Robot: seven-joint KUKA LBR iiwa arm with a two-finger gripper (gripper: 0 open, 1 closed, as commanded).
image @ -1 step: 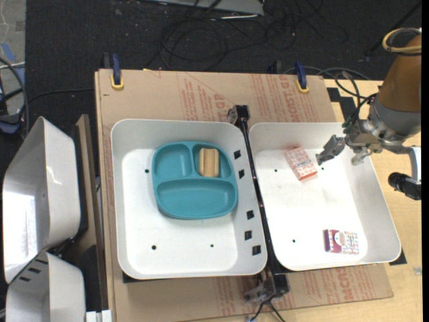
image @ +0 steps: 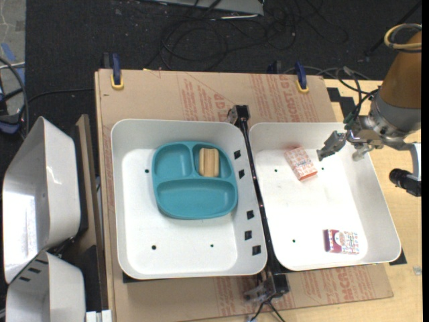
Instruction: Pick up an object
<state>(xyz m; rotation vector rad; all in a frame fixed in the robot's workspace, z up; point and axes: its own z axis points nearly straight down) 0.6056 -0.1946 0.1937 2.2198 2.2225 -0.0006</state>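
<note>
We see the gripper (image: pixel 333 144) hanging just beside the small pink packet (image: pixel 301 164) (whether released or clenched, we cannot tell), so a descent from here could nudge the packet aside.

My arm grey, orange band above wrist; my dark metal gripper (image: pixel 333 143). Two shallow white plastic bins (image: pixel 127 180) (image: pixel 375 200), small black dots on floors. Teal divided plastic tray (image: pixel 191 196); tan wooden block (image: pixel 209 162) in its compartment. Small pink-and-white patterned packet (image: pixel 301 164). Small box (image: pixel 342 241), purple edge, white face, reddish print. Brown cardboard board (image: pixel 188 92) with red lettering, yellow-and-blue clamps (image: pixel 116 72).
</note>
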